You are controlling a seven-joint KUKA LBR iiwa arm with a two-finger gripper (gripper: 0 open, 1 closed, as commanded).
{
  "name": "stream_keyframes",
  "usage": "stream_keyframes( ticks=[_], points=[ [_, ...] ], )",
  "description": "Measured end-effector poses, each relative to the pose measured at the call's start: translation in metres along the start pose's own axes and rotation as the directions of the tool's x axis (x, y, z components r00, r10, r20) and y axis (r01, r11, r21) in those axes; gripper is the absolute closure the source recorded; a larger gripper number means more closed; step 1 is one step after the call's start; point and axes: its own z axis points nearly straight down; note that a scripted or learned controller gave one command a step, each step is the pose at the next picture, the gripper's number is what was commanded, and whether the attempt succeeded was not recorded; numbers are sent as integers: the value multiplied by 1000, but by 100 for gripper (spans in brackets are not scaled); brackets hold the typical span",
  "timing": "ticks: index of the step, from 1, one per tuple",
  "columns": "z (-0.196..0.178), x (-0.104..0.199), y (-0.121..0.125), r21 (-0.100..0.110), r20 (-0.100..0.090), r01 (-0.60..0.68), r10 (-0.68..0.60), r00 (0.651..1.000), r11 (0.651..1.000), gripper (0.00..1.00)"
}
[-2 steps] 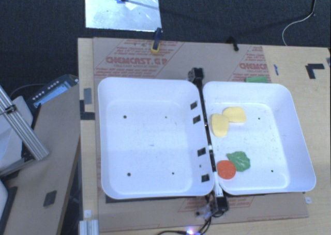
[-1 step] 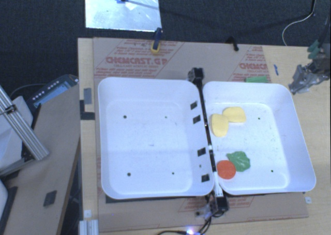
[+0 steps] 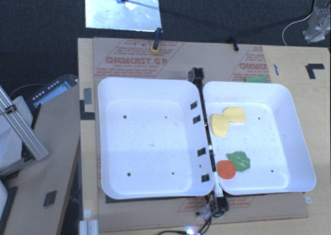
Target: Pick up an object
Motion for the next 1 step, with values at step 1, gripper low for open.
stream_keyframes(
  ticks=[1],
  points=[
    [98,55,-32,23,-6,3,-3,1000,1000,100]
  ],
)
